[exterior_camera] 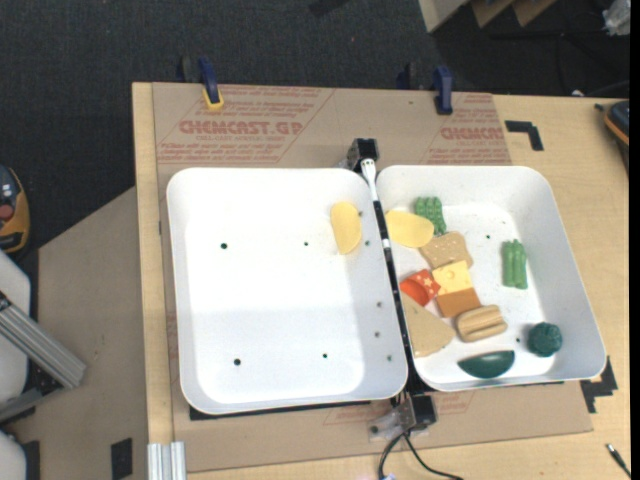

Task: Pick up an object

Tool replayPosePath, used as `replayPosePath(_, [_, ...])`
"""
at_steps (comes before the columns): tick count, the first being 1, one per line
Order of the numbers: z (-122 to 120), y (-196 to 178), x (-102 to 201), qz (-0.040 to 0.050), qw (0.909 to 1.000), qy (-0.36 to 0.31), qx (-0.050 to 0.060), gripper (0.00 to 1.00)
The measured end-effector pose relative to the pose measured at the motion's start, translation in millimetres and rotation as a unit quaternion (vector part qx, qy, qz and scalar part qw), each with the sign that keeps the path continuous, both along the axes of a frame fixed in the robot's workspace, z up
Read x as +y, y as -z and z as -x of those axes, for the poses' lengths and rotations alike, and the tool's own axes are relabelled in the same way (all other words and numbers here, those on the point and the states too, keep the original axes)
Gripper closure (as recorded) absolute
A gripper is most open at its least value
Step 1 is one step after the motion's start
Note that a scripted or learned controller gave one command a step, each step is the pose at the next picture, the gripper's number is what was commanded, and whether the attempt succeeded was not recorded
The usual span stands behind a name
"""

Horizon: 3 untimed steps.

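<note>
yellow pc [346,227] alone in left bin [200,268]; rest of toy food in right bin [560,258].

Brown board [300,118] under the two bins carries red print — "CHEMCAST GP" reads at upper left, above the left bin [200,268]. Smaller red lines sit above and below it, too fine to read. Same red print repeats at upper right above the right bin [560,268] — partly legible only, "CHEMCAST".
</note>
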<state>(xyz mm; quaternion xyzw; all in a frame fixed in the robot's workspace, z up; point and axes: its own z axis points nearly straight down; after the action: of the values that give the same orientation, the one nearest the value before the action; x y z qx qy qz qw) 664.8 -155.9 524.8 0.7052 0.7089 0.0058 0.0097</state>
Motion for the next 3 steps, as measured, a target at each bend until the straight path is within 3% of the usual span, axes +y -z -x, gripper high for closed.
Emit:
replayPosePath(1, [-1.8,81.2,154.4,-0.0060,0.9999,-0.006,0.014,1.00])
replayPosePath(2, [-1.9,26.1,152.3,-0.0025,1.0000,0.002,0.006,1.00])
replayPosePath(3, [21.2,-14.4,151.0,-0.0025,1.0000,0.002,0.006,1.00])
